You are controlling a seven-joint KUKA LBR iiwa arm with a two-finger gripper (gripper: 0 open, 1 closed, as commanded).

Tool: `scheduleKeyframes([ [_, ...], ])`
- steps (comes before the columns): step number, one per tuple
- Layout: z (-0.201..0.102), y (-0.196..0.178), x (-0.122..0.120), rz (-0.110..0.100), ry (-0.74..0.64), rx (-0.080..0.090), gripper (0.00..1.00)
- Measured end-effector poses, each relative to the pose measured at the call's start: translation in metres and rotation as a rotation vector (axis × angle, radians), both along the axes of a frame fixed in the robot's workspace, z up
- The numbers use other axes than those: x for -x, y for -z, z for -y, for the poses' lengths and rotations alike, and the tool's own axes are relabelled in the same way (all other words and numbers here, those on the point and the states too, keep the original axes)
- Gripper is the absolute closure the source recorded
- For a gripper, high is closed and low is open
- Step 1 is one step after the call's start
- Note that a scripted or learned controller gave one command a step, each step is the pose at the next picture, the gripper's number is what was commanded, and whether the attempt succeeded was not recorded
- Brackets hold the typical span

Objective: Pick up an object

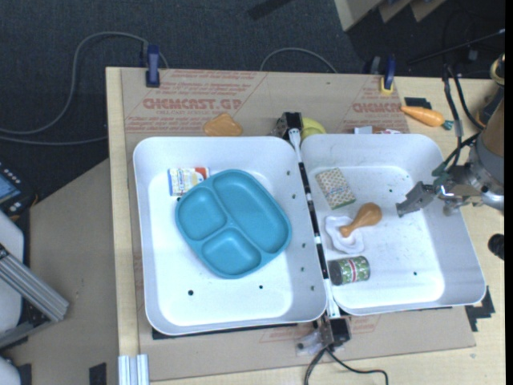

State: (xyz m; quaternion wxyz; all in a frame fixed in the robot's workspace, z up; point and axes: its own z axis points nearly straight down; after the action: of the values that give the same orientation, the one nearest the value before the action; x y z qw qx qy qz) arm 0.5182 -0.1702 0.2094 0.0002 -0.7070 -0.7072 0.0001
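Observation:
The right bin holds a tan toy drumstick lying partly on a small white object. A patterned packet lies behind them and a green can rests on its side near the front left corner. My gripper comes in from the right and hovers over the middle of the right bin, a short way right of the drumstick and apart from it. Nothing shows in its grasp.
The left bin carries a blue divided plate and a small carton at its back left. Behind the bins on the bench lie an orange piece, a yellow object and a toy carrot.

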Motion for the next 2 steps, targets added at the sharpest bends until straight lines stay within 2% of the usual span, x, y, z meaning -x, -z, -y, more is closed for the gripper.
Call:
scheduleKeyframes([
  [1, -0.064, 0.113, -0.016, -0.011, -0.006, -0.006, 0.00],
  [2, -0.059, 0.096, -0.019, 0.002, 0.001, 0.000, 1.00],
])
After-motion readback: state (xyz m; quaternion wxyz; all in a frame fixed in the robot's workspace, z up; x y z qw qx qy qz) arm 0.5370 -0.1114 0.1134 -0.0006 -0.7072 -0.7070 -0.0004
